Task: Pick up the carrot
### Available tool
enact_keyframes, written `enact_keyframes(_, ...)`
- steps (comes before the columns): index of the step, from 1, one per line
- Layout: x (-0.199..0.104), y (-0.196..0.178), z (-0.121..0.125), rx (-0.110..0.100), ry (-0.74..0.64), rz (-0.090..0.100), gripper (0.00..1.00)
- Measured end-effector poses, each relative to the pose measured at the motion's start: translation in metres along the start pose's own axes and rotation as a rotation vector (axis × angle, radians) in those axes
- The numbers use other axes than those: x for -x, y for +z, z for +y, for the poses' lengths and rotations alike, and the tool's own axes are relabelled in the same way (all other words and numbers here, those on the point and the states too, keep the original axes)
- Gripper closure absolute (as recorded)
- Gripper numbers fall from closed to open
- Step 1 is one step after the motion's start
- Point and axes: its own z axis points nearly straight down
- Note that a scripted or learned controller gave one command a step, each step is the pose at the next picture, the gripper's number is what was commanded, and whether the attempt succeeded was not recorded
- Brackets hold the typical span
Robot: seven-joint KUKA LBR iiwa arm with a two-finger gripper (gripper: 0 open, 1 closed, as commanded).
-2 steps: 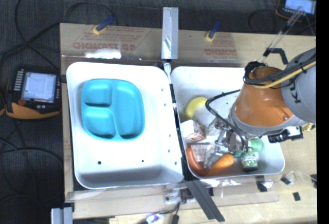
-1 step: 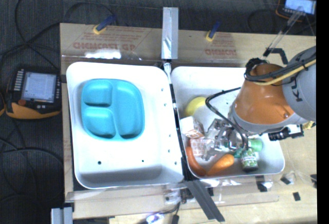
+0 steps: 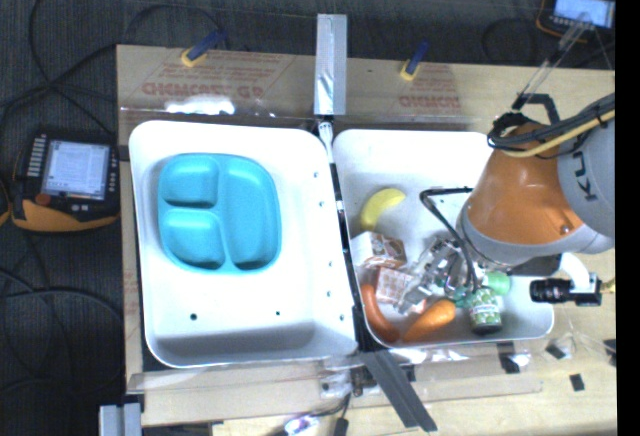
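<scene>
The orange carrot lies near the front edge of the right bin, tilted, with its thick end toward the right. My gripper hangs just above and behind it, over a clutter of items in the bin's front half. The metal gripper parts blend with a crinkled wrapper below them. Nothing can be seen held in it. The orange wrist band covers the bin's right side.
A yellow lemon-like item sits mid-bin. A red-orange piece and a wrapped packet lie left of the carrot, and a green-capped item to its right. The left bin holds a blue divided plate.
</scene>
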Motion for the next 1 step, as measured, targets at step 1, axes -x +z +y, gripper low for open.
enact_keyframes(1, 0.0274, -0.0218, -0.0176, -0.003, 0.497, 0.0, 1.0)
